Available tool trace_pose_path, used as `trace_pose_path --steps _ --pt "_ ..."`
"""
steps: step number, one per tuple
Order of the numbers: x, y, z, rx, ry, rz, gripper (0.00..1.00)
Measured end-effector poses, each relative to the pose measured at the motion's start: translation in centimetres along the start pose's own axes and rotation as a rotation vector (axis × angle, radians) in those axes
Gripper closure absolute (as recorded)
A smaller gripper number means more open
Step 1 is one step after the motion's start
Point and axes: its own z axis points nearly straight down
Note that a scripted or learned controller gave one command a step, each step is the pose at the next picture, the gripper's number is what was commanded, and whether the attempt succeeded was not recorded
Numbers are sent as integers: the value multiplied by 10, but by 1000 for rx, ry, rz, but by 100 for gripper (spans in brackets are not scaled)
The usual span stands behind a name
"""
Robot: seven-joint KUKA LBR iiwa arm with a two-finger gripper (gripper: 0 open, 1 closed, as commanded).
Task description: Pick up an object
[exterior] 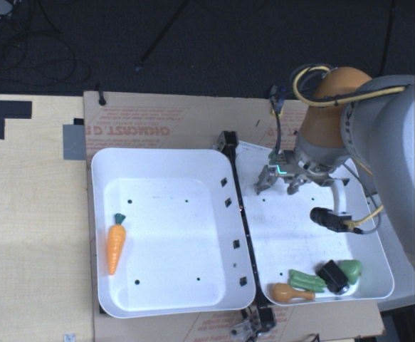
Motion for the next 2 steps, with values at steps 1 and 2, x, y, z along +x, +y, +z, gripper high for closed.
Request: trace_pose_path --steps 1,2 --pt "-1 0 -10 -1 -1 1 100" --pt "-1 0 -9 0 -1 0 0"
